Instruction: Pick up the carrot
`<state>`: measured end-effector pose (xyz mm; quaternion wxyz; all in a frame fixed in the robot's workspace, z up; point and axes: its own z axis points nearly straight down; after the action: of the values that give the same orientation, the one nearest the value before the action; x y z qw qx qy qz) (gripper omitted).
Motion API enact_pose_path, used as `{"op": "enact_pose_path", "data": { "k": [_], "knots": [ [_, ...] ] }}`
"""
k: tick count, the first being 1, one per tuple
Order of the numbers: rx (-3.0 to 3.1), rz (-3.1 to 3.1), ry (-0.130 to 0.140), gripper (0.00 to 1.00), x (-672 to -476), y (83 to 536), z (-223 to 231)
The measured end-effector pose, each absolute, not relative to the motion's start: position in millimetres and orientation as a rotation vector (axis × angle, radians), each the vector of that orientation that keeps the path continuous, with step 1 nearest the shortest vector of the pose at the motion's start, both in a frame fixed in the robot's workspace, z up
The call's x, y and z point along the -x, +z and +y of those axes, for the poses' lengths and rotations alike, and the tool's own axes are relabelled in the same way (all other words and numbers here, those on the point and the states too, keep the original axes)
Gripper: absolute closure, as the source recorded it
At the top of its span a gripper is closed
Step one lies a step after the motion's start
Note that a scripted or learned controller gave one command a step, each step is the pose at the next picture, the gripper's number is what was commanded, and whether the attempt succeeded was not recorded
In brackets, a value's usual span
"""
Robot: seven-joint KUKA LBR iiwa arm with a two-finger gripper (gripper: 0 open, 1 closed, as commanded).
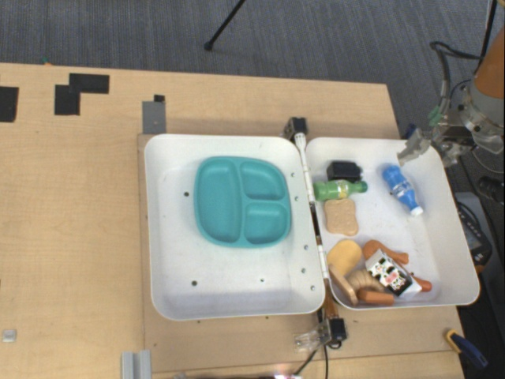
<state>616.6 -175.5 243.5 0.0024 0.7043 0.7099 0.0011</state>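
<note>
The carrot (pixel 397 255) is a thin orange piece in the near part of the right bin (pixel 450 235). A small black-and-white box (pixel 388 273) lies across its middle, and its far tip pokes out near the bin's front right. My gripper (pixel 432 149) hangs over the far right corner of that bin, well behind the carrot and just right of a blue bottle (pixel 402 186). Its fingers stand apart with nothing between them.
The right bin also holds a green bottle (pixel 339 188), a black object (pixel 344 169), a bread slice (pixel 342 216), a yellow-orange lump (pixel 345 255) and a sausage (pixel 375 296) crowded round the carrot. A teal divided plate (pixel 241 201) sits in the left bin (pixel 170 235).
</note>
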Motion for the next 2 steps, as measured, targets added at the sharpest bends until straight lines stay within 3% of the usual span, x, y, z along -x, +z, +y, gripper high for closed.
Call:
{"op": "enact_pose_path", "data": {
  "k": [1,2],
  "knots": [
    [-2.465,1.963,-0.007,0.0,-512.7,96,-139],
    [-2.534,1.852,0.015,0.0,-499.7,188,-75]
  ]
}}
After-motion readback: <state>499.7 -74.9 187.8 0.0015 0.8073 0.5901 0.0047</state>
